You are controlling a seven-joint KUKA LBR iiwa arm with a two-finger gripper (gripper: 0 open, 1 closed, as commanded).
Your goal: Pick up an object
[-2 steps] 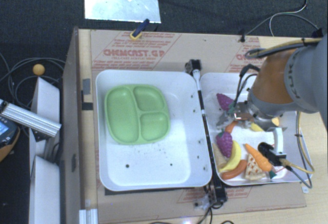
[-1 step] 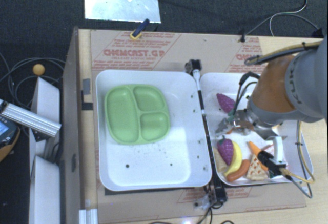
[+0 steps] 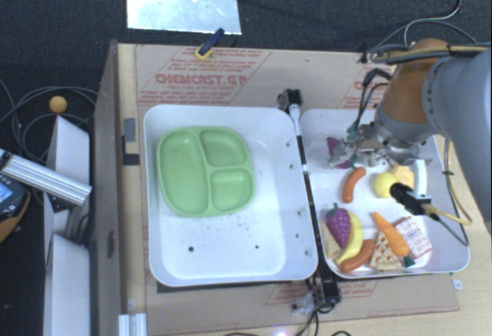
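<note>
The right bin (image 3: 446,261) holds several toy foods: an orange sausage (image 3: 352,184), a yellow lemon (image 3: 385,184), a purple grape bunch (image 3: 337,224), a banana (image 3: 353,241), a carrot (image 3: 390,234), a waffle-like piece (image 3: 387,261) and a small white packet (image 3: 416,239). A dark purple item (image 3: 334,147) lies near the bin's far left. My gripper (image 3: 355,151) hangs low over the far part of this bin, just above the sausage and right of the purple item. Nothing shows between its fingers.
The left bin (image 3: 184,257) carries a green divided plate (image 3: 205,170). A clamp (image 3: 291,102) sits at the top of the ridge between the bins. Cables (image 3: 453,215) trail over the right bin's right side. The grey arm (image 3: 453,88) covers the bin's far right corner.
</note>
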